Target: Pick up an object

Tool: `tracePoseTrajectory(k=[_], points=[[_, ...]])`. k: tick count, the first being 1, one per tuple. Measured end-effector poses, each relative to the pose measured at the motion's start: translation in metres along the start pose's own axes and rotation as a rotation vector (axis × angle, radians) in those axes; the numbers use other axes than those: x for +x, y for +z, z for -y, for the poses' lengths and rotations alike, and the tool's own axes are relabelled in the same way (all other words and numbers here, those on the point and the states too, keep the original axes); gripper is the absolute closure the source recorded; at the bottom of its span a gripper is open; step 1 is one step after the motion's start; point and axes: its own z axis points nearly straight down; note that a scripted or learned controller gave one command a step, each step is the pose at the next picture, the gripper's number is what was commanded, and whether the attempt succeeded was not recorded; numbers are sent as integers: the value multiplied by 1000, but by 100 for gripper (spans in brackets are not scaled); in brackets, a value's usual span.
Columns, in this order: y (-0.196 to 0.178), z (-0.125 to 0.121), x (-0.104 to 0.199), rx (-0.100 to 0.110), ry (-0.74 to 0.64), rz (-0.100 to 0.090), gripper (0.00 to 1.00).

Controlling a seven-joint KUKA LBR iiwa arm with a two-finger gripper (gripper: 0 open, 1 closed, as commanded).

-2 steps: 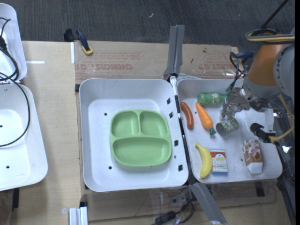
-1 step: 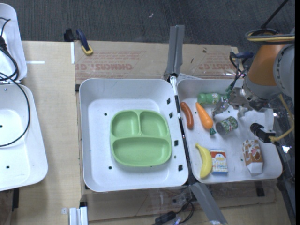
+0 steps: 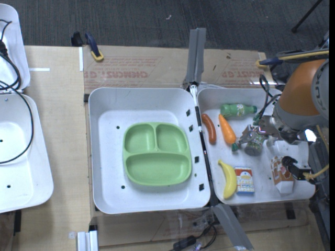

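Low in the right bin [image 3: 251, 195], gripper [image 3: 252, 141] just right of the carrot [image 3: 226, 129]; cannot tell its state. Banana [image 3: 227, 179] nearer.

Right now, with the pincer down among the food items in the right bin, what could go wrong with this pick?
1. The pincer sits close beside the carrot and near the green bottle; closing could nudge one aside rather than grasp it.
2. The dark object under it is unclear, so a solid hold looks doubtful.
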Motion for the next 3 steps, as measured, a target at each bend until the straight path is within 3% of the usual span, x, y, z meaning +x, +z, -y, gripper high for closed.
tracePoseTrajectory(k=[1,2,3], points=[[-7,-1,-2,1,4,1,100],[-7,-1,-2,1,3,1,0],[0,-11,7,-2,-58,1,0]])
